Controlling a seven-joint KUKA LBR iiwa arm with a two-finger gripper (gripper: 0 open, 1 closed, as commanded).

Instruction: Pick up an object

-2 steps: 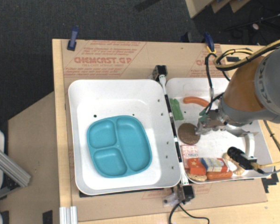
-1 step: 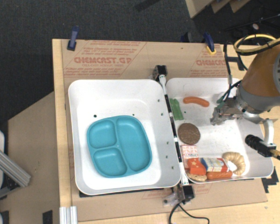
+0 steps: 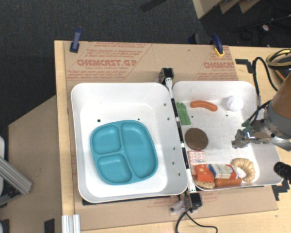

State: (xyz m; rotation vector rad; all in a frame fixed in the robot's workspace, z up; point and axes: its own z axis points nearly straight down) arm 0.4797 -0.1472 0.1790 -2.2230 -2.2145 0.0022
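Gripper (image 3: 242, 139) over bin floor (image 3: 218, 130), finger state unclear; croissant (image 3: 246, 169) just below it, so closing here risks missing.

The left bin (image 3: 87, 130) holds a teal divided plate (image 3: 123, 151). In the right bin (image 3: 208, 87) lie a sausage (image 3: 203, 106), a brown disc (image 3: 196, 139) and a croissant (image 3: 246, 168) — the tool (image 3: 242, 139) hangs over its right side.

Bins: two white bins (image 3: 82, 106) — side by side. One teal divided plate (image 3: 123, 151). One orange sausage (image 3: 203, 106). One brown disc (image 3: 196, 139). One green strip (image 3: 184, 114). One croissant (image 3: 246, 168). One red packet (image 3: 222, 172) — partly hidden.
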